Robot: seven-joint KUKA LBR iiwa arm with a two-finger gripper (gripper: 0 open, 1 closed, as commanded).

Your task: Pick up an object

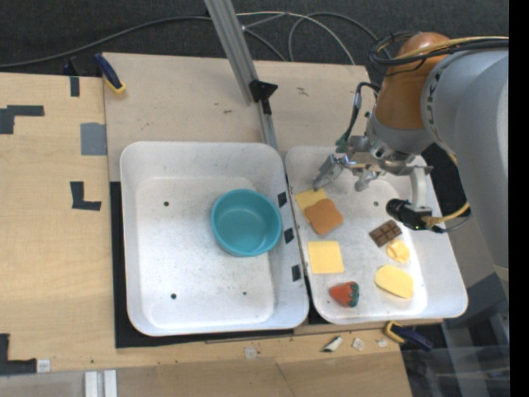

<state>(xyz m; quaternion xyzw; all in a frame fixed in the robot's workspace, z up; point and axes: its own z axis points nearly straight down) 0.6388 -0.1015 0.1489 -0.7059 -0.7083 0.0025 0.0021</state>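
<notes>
Grey pincer (345,173) hangs spread over the right bin (438,304), arm hiding the bin's far corner

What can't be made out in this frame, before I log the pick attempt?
- Gripper in the camera view: blurred and small, so contact with any item is unclear.
- Yellow slice: partly covered by the brown cookie.
- Small yellow piece beside the chocolate: too small to identify.
- Right bin: its far right corner is hidden by the arm.
</notes>
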